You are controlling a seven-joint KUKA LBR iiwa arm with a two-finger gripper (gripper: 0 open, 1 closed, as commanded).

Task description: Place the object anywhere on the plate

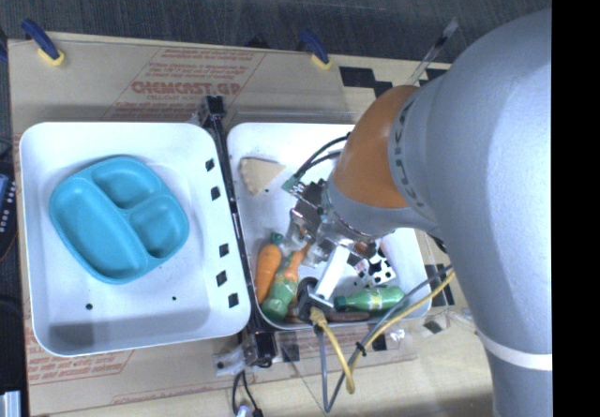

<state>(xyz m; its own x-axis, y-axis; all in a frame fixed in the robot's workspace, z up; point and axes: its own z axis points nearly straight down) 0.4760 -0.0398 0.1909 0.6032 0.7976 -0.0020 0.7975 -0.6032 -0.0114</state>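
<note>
two carrots [269, 267] lie just left of my pincer [314, 289], low in the right bin [251, 139], so i think i am at the picking step, next i must lift one over to the blue plate [117, 215] far left.

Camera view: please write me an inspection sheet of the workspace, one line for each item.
Surface: two white bins, left bin and right bin, on a printed board.
Job's things: blue plate with compartments, in the left bin.
Clutter: carrot, green bottle, dice, beige wedge, all in the right bin.
Grippers: hand low over the right bin's clutter; fingers not readable.
Cables: yellow and grey cables at the near edge.
Surroundings: blue clamps; dark floor.
</note>
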